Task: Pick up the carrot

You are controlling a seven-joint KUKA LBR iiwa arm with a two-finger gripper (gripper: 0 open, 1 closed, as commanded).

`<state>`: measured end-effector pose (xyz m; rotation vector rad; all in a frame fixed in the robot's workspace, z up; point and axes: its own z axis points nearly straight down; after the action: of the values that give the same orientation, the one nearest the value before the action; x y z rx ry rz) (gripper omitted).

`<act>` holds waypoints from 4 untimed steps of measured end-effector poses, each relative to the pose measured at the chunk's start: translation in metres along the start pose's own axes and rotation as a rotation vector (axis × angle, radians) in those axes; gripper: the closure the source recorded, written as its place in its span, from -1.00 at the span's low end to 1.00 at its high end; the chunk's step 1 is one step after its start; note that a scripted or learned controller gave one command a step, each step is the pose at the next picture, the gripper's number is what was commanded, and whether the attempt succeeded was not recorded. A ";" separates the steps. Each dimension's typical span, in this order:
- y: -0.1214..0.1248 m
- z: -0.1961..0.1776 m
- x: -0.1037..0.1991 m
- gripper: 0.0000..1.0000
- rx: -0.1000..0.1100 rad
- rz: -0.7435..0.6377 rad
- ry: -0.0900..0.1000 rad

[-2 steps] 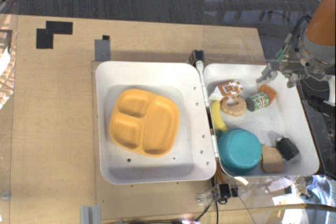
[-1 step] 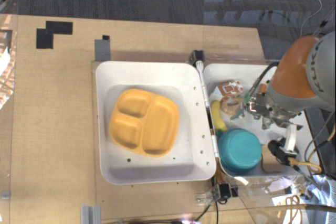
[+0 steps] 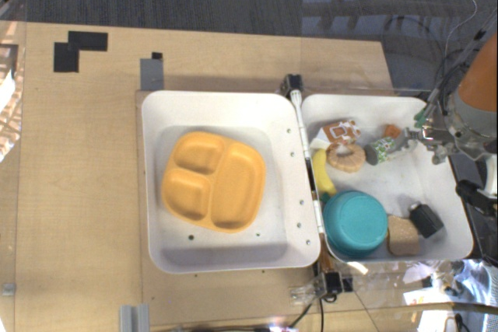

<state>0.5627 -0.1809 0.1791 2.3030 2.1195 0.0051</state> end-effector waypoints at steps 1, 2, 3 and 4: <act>-0.024 0.016 0.057 -1.00 0.010 0.206 0.008; -0.057 -0.008 0.130 -1.00 0.009 0.164 0.009; -0.031 -0.026 0.023 -1.00 0.004 0.133 0.000; -0.047 0.064 0.101 -1.00 0.018 0.176 0.009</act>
<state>0.5244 -0.0770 0.1139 2.4954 1.9204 -0.0020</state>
